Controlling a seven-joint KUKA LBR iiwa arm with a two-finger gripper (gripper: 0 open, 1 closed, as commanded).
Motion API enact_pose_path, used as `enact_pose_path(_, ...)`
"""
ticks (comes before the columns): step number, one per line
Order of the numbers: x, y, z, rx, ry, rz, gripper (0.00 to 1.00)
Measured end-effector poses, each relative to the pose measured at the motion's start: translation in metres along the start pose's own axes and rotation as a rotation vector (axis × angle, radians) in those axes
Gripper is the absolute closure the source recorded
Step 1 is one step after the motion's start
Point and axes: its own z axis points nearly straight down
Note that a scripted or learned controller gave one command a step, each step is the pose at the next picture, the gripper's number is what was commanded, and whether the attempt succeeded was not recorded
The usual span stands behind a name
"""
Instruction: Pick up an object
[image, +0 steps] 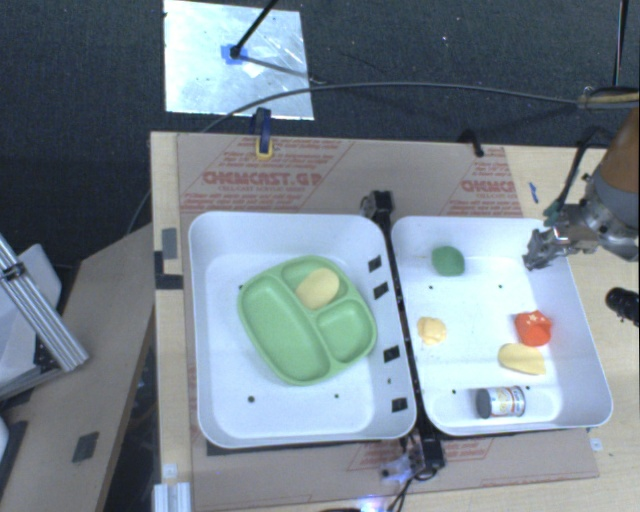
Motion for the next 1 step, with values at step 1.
enact_pose_path(1, 0.0599, -0.0073, -0.0062, 0.005, 0.004, -0.005, 1.00)
